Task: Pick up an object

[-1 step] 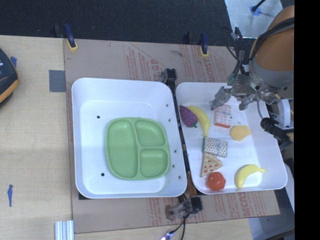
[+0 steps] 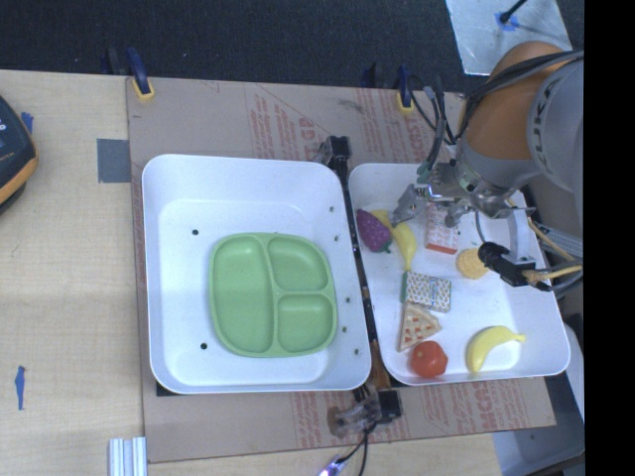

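Note:
In the right bin [image 2: 541, 365] lie a purple grape bunch [image 2: 373, 230], a yellow piece [image 2: 404, 243], a red-and-white packet [image 2: 441, 234], a yellow round item [image 2: 470, 264], a patterned green-edged card [image 2: 428, 291], a pizza slice [image 2: 417, 325], a red tomato [image 2: 429, 359] and a banana [image 2: 491, 345]. My gripper [image 2: 429, 202] hangs low over the bin's back part, just above the yellow piece and the packet. Nothing shows between its fingers.
The left bin [image 2: 169, 266] holds a green divided plate [image 2: 272, 294]. The arm's grey body and orange band [image 2: 506, 102] cover the right bin's back right corner. Cables trail over its right rim. A dark device [image 2: 12, 157] sits at the far left.

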Tool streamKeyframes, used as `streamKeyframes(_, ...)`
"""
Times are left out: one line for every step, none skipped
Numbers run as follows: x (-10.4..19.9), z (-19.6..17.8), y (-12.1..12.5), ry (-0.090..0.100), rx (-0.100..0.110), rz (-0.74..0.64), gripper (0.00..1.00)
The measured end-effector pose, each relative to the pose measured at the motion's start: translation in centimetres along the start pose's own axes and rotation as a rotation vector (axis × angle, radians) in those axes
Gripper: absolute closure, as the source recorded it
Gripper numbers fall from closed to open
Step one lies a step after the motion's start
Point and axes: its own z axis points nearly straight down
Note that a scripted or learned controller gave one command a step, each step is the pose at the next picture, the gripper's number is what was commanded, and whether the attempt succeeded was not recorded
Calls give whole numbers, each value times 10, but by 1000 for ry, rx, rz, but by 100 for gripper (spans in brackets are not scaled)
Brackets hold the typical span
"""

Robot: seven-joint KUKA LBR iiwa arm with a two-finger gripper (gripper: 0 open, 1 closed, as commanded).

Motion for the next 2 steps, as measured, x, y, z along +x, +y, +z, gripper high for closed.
streamKeyframes(-13,46,14,-1,-6,2,0)
streamKeyframes(-16,34,15,-6,-10,2,100)
